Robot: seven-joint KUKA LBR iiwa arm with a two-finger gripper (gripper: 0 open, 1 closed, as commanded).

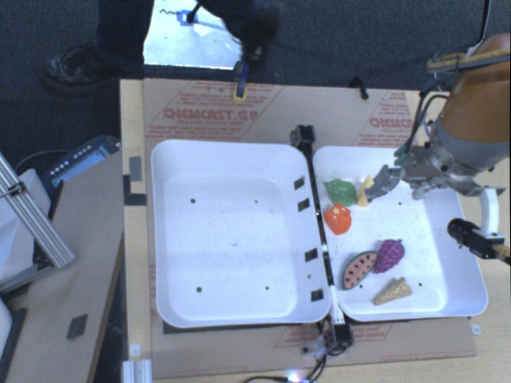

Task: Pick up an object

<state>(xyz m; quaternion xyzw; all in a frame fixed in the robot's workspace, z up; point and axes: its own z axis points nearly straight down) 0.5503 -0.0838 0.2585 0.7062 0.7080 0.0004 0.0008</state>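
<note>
1. Nearest camera: cone [392,291] at the front of the right bin [467,294], long axis running left-right with a slight tilt, resting flat.
2. Just behind it: melon slice [359,269] and grapes [389,254], side by side, near each other, possibly touching.
3. Further back, by the divider [318,222]: tomato [338,219], with a green leaf [342,190] just behind it.
4. Small yellow piece [366,191] just right of the leaf, close to the claw tip.
5. Left bin [172,162] holds no objects.
6. Gripper [382,182] over the back of the right bin, reaching in from the right, tip pointing left toward the yellow piece and leaf.
7. Claw opening: cannot tell, too small and dark to resolve. Nothing visibly held.
8. Key relation: yellow piece lies immediately left of the claw tip, touching or nearly so; leaf just beyond it on the same line. Tomato sits toward the camera and left of the tip.
9. Judgement: likely target is the yellow piece or leaf; pick not yet made.
10. Risk: crowded pair, so a descent may nudge one piece into the other or close on both.
</note>
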